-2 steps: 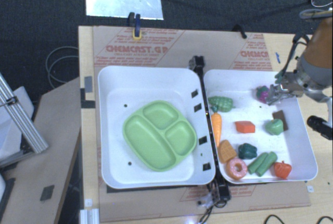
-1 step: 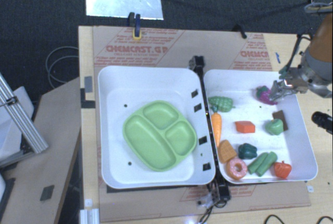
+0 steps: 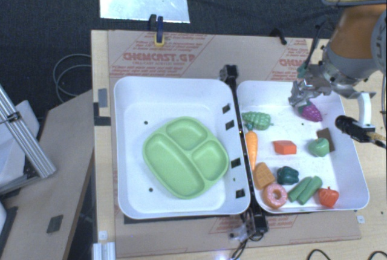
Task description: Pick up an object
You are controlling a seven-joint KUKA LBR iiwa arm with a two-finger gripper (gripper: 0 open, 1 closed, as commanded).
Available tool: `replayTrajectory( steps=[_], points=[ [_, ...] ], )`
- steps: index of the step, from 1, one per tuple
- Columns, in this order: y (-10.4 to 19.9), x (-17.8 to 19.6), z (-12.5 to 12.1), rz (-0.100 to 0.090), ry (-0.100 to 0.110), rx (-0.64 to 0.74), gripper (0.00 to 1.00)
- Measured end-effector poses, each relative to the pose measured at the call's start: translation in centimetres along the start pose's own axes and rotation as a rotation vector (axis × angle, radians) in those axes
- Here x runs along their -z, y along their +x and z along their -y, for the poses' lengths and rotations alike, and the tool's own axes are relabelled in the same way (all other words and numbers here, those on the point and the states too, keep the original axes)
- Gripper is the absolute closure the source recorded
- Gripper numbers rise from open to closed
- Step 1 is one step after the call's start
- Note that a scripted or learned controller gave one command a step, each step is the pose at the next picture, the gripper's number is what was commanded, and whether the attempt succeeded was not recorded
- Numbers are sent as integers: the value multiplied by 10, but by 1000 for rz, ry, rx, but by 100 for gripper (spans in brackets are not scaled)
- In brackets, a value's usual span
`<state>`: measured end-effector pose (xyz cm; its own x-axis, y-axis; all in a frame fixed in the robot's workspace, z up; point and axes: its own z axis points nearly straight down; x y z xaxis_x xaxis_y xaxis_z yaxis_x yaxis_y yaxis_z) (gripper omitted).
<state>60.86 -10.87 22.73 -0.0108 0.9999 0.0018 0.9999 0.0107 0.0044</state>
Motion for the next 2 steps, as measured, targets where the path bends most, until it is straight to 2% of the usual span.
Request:
replayTrajectory(
  steps=[1,2],
  points=[
    [52,6,-12,0,1,0,100],
    [96,-11,-36,1,1,-2,100]
  ],
)
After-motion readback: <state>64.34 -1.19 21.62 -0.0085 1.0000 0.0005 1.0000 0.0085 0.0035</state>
